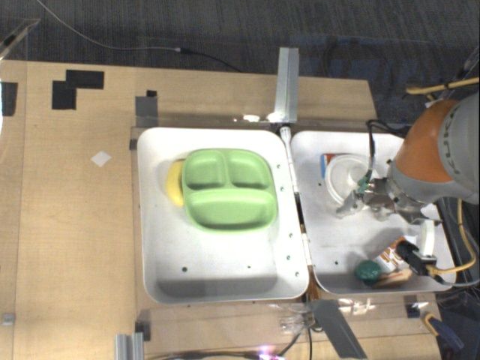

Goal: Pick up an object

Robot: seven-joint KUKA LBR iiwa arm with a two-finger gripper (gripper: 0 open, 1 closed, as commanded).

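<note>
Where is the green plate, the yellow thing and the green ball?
Green plate (227,189), camera view, on its middle ridge.
Yellow thing (173,184), camera view, on its exposed left edge.
Green ball (367,271), camera view, on its top.

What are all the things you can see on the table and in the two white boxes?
Left bin: one, white, left half of the bench.
Right bin: one, white, beside the left bin.
Divided plate: one, green, upper middle of the left bin.
Yellow thing: one, yellow, tucked under the plate's left edge; cannot tell what it is.
Clear cup: one, see-through whitish, upper part of the right bin.
Green lump: one, dark green, near corner of the right bin.
Bench: one, tan wood, under both bins.
Arm: one, grey with an orange band, reaching in from the right.
Hand: one, dark metal, over the right bin by the cup.
</note>
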